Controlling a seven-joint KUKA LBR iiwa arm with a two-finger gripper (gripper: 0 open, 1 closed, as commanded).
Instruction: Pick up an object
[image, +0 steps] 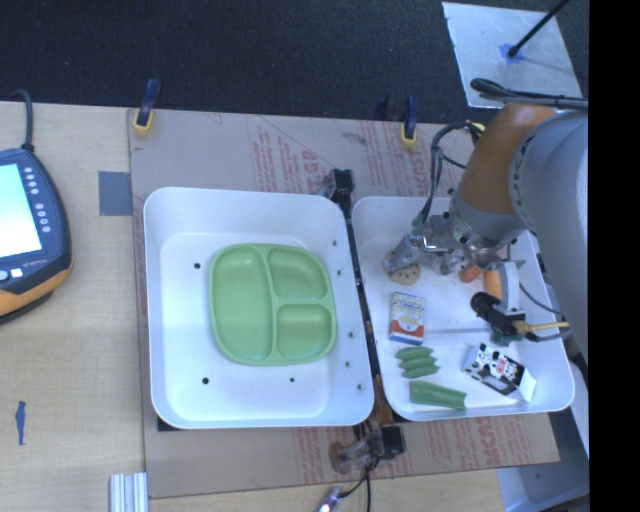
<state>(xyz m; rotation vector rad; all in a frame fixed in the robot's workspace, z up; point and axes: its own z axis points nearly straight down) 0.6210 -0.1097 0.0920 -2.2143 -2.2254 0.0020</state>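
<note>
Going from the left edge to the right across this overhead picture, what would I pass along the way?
Handheld control pad → left white bin holding a green divided tray → right white bin with a small carton and green pods → black-and-white packet → grey arm.

Single fixed overhead camera, slanted downward, both bins (250, 210) in frame.

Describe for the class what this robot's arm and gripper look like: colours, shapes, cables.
The arm is a bulky, rounded grey body with an orange band above the wrist. Thin dark cables loop beside the wrist. The gripper below is a small, metallic grey assembly; its finer details are too small to make out.
</note>
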